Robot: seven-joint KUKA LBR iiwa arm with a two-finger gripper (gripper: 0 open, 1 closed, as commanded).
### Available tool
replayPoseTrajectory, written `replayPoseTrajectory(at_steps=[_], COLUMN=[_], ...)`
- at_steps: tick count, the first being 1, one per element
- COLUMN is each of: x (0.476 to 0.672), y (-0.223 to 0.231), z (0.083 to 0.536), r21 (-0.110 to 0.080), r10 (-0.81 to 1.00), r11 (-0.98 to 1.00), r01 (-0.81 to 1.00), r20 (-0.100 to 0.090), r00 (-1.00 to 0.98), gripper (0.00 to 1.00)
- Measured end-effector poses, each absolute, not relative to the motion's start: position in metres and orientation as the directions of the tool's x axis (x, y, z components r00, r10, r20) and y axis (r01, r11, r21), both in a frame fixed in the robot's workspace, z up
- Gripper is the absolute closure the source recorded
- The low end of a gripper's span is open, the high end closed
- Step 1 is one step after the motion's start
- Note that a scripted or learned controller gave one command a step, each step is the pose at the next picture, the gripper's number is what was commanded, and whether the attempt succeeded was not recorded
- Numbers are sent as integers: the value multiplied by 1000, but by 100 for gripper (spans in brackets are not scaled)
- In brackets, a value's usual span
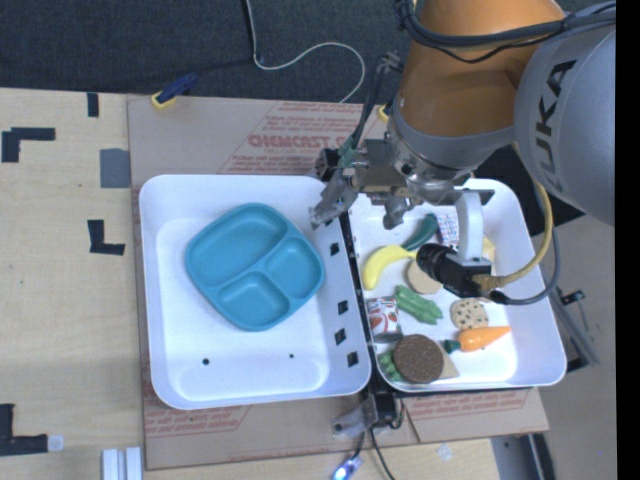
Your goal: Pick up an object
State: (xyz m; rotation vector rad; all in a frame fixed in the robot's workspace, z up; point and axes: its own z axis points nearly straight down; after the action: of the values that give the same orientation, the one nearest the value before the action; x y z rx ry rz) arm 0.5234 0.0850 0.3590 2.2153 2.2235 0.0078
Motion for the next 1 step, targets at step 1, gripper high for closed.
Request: replayPoseTrajectory(at_steps=[1], x=[482], y=[122], z=[424], r21=[4], r10=[1000], r11=[8], r01=[1000], r20=[3], r00=[-8], gripper=[0])
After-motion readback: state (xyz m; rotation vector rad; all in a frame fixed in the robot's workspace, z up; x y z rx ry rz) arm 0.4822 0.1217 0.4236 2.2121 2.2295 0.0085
